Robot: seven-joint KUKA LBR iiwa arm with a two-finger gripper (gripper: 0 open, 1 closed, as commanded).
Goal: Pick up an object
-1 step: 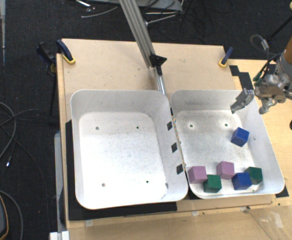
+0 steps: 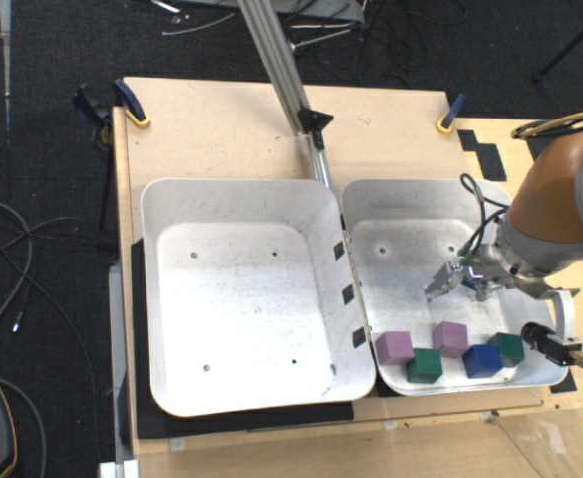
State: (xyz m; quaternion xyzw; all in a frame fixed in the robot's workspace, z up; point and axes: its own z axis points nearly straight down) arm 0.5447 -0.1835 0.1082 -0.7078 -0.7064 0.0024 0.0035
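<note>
no writing is legible anywhere; gripper (image 2: 448,280) hangs in the right bin (image 2: 401,202), its state indiscernible.

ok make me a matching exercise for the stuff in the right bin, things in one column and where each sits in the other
Things:
1. blue block
2. left purple block
3. left green block
4. gripper

Places:
A. nearest the wall shared with the left bin
B. above the row of blocks, mid right bin
C. between a purple block and a green block
D. at the front rim, just right of the leftmost block

Pairs: 1-C, 2-A, 3-D, 4-B
</note>
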